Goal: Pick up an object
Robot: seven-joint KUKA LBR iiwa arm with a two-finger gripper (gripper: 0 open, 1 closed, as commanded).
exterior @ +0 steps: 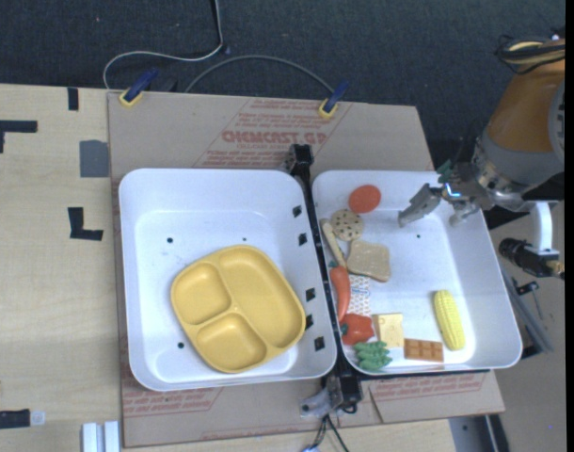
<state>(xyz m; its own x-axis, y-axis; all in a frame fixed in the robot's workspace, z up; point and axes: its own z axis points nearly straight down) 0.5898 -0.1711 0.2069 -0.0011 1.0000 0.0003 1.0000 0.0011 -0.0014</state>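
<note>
Pale wood worktop (42, 281) carries a cardboard sheet (259, 135) under two white bins. Nearest, the right bin (475, 281) holds corn (447, 318), a cracker (422, 350) and a carrot (341, 290); the left bin (155, 215) holds a yellow tray (235, 307). Farther, the jaws (438, 202) hang spread over the right bin, pinching nothing. Dark carpet (362, 26) lies beyond; the arm is cut off right.

arm (524, 125) | orange band, grey wrist | gripper (436, 204) metal-grey, 2 fingers

arm: enters from right | tool (436, 204): fingers spread, holding nothing
</note>
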